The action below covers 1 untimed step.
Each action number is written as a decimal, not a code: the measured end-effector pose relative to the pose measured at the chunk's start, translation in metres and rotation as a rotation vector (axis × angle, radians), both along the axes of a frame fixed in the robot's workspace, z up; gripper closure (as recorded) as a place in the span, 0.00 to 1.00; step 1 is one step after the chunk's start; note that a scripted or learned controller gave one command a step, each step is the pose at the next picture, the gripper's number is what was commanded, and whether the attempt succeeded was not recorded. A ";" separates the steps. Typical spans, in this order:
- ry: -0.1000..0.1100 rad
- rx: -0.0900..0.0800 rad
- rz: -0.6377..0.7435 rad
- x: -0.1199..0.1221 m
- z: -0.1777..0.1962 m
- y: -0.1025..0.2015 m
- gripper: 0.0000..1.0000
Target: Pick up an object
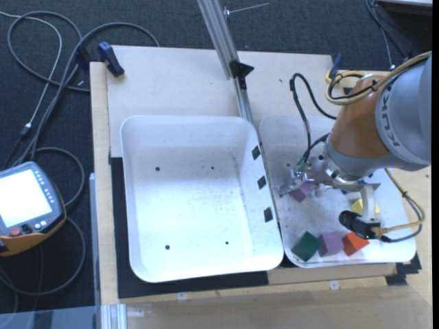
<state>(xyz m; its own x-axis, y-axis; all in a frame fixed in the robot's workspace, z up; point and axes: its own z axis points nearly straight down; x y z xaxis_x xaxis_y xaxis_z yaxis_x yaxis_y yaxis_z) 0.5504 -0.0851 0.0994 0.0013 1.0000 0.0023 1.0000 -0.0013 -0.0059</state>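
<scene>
Purple block (300, 193) in right bin (274, 139), mid-left, at gripper (302, 181); finger state impossible to tell. Likely light, rigid, small; best pinched across opposite flat faces. Green block (306, 245), orange block (354, 242) nearer front rim

Smooth white plastic bins (137, 149) on a matt wooden bench (171, 81)

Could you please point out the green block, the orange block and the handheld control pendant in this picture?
green block (306, 245), camera view, on its top face.
orange block (354, 242), camera view, on its upper face.
control pendant (24, 199), camera view, on its lit screen.
</scene>
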 end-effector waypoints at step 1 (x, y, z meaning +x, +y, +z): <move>-0.016 0.000 0.009 0.006 0.105 0.069 0.00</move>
